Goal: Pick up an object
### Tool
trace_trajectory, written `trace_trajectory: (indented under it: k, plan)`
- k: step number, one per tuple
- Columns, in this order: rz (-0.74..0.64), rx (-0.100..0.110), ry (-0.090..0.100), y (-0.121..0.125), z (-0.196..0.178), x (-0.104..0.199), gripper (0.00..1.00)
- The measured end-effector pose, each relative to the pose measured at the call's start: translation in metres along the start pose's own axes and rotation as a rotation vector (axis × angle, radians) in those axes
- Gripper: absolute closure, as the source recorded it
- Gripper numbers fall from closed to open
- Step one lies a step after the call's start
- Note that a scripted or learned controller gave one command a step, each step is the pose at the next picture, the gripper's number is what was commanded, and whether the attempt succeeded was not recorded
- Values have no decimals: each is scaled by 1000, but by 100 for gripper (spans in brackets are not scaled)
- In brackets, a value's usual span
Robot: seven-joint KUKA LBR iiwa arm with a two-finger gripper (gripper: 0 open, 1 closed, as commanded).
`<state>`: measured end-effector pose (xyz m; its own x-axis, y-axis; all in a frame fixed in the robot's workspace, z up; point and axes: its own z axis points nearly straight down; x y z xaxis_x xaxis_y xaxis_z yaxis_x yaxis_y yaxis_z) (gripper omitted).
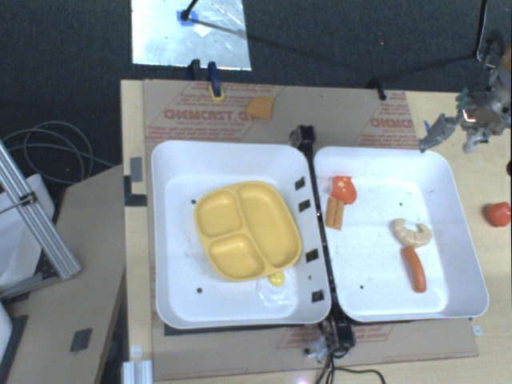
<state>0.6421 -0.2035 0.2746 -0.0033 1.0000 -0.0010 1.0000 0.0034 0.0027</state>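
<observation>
The right bin point(456, 214) holds a small red-orange piece point(343, 189) and a brown waffle-like bar point(334, 213) near its left wall. A pale shrimp point(411, 232) lies toward the middle, and an orange sausage point(414, 269) sits just below it. In the left bin point(172, 214) is a yellow divided plate point(246, 230), with a fried-egg toy point(276, 282) at its lower edge. My gripper point(458, 133) hangs above the right bin's far right corner, well apart from all of these, with nothing seen in it.
A red object point(498, 213) lies on the bench right of the right bin. A tan piece point(260, 107) rests on the cardboard behind the left bin. A black divider with clips point(314, 214) runs between the bins.
</observation>
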Motion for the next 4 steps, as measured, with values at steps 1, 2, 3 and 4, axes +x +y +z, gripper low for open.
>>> trace_trajectory:
  k: [1,2,3,4]
  plan:
    - [5,11,3,-73,63,-3,0]
    - [4,15,5,-109,186,-1,0]
    - [2,-2,-1,-103,169,-3,100]
    - [-9,-12,0,-45,75,56,100]
